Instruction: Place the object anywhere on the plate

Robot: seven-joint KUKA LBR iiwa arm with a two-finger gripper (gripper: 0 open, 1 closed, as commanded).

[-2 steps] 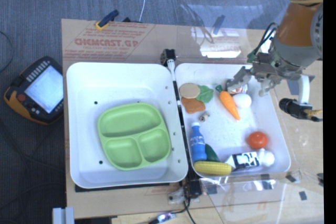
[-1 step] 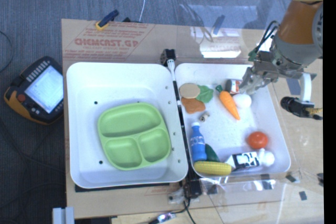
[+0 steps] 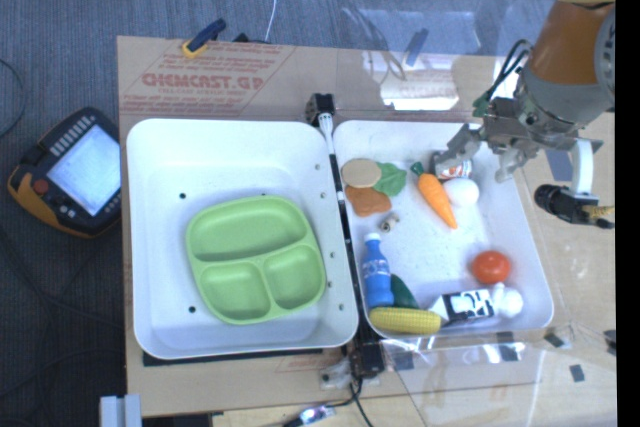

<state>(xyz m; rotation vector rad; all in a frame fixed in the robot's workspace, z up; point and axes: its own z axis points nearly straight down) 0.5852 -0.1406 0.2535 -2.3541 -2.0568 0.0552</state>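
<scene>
While the green plate (image 3: 258,258) is lying in the left bin (image 3: 150,215) w/ open white floor around it on all sides, the gripper (image 3: 455,158) is hanging over the far edge of the right bin (image 3: 530,245); can't tell whether it's open, closed or gripping anything. Plate has 3 compartments, nothing sitting in them. Right bin is crowded: 1 carrot (image 3: 436,198) just below the gripper w/ a white egg-like piece (image 3: 462,191) touching its right side, a burger-like toy (image 3: 366,187) w/ green leaf to the left, 1 tomato (image 3: 491,266) near the right wall, 1 blue bottle (image 3: 377,275), 1 corn cob (image 3: 405,320) and 1 black-and-white bottle (image 3: 480,305) lying along the near wall. Divider rims between the 2 bins are standing between the toys and the plate.
</scene>
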